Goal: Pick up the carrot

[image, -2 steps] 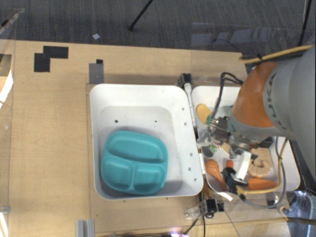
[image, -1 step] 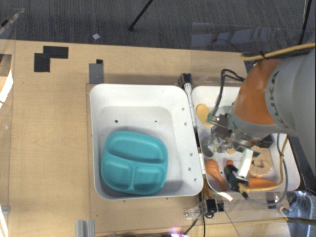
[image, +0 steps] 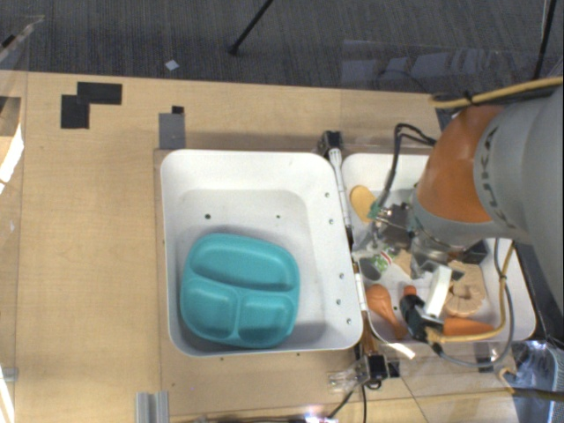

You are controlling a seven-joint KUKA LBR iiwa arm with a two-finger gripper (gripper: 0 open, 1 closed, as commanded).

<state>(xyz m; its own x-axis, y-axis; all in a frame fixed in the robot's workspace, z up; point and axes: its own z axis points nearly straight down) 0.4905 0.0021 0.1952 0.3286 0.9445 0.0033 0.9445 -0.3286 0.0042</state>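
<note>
The carrot (image: 465,329), as I read the long orange piece, lies along the near edge of the right bin (image: 374,167), toward its near right corner and close to the wall. A pale ring-shaped item (image: 465,298) sits just beside it, perhaps touching. That tight spot is the main risk: a descent could meet the bin wall or nudge the ring, and a slim, smooth shape could slip or roll away. A rounder orange-brown piece (image: 381,302) near the near left corner could be taken for the target. The gripper (image: 407,252) hangs over the bin's middle, not over the carrot; I cannot tell whether it is open or closed, and nothing is seen held. A yellowish item (image: 361,199) and a small green-and-white item (image: 379,261) lie by the left wall. The left bin (image: 176,236) holds a teal divided plate (image: 240,289).
</note>
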